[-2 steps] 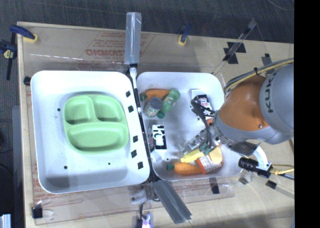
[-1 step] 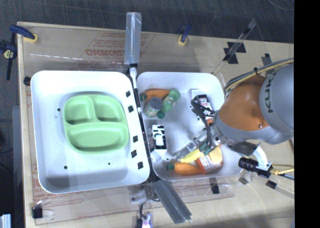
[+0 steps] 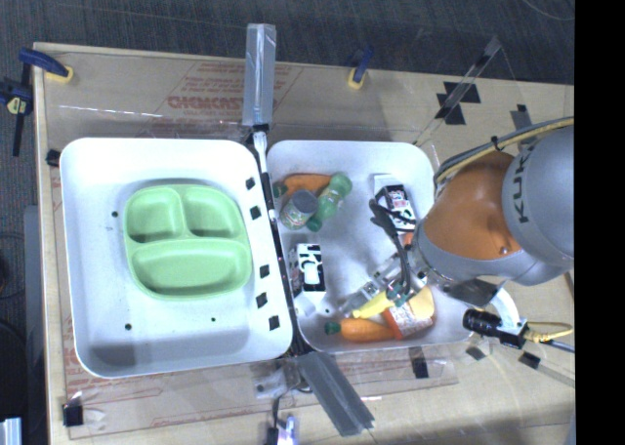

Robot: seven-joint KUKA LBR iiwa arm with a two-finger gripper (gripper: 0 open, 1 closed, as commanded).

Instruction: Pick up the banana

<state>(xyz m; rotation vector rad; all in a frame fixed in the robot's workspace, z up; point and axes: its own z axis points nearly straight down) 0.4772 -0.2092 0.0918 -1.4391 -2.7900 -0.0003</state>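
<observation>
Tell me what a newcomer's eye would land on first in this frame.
The pale green three-compartment plastic tray stands out, sitting alone in the left shallow white bin. Next comes the grey arm with its orange band, reaching in from the right over the right shallow white bin. Its end effector sits low above a clutter that includes the yellow banana and an orange carrot.

The claw (image 3: 389, 289) hovers low in the right bin (image 3: 352, 155), the banana (image 3: 371, 307) just below-left, the carrot (image 3: 363, 330) beyond.
</observation>
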